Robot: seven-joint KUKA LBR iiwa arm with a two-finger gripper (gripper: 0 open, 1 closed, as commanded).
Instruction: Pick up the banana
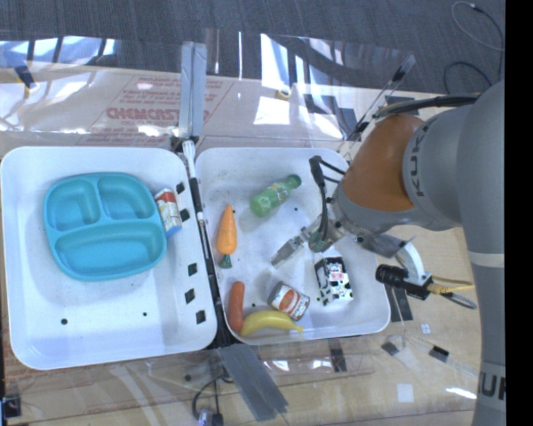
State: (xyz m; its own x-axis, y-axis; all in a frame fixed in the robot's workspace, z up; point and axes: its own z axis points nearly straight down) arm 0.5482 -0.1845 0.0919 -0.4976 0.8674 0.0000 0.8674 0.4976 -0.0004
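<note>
The pick is not yet begun: the banana [268, 323] lies untouched against the right bin's [249, 169] near wall, well apart from the jaws, on their camera-ward side past a small can [290, 302]. Jaw width (blurred here) I cannot tell.

So the surface [431, 327] is a pale wood top, and it's basically carrying two shallow white bins side by side. The near bin [373, 322] sits right under the claw [286, 251]. The far bin [18, 327] butts up against it on the side away from the arm, well apart from the claw. Back behind the claw, past both bins, there's a clear sheet with red lettering [142, 109]. A few small black bits [438, 353] sit on the bare wood in front of the claw, toward the arm side.
</note>
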